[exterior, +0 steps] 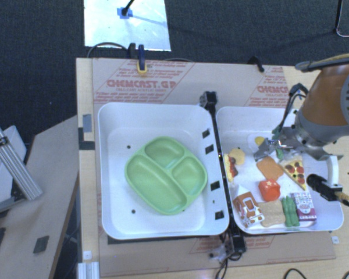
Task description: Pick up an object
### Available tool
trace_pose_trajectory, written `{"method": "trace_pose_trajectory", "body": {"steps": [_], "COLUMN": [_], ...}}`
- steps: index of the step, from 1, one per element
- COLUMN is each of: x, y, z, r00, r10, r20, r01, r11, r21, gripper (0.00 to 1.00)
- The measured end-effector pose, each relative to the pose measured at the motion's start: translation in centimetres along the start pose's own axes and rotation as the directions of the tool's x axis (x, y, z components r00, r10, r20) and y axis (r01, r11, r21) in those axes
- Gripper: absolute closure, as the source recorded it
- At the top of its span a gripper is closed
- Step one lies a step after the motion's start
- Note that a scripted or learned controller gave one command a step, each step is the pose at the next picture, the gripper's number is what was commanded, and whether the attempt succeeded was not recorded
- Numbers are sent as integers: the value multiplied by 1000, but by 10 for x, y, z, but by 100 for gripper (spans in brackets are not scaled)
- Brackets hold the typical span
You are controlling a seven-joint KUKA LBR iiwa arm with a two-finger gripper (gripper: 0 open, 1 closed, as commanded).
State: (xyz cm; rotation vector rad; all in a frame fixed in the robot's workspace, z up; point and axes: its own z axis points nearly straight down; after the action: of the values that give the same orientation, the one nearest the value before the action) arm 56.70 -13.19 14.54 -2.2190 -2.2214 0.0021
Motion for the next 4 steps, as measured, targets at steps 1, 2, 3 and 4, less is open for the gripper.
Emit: {"method": "trace_pose_trajectory", "body": {"steps": [1, 2, 3, 4], "x": [-9, -9, -10, -11], "y": [0, 1, 3, 5], "z": [58, 59, 47, -18], "r00": [1000, 1000, 1000, 1000], "r10": [0, 0, 1, -3], "r20": [0, 1, 3, 2], "r01": [0, 0, -1, 3], "r11": [1000, 1000, 1000, 1000], "r21": [0, -5, -12, -9], "gripper": [0, 0, 100, 100]}}
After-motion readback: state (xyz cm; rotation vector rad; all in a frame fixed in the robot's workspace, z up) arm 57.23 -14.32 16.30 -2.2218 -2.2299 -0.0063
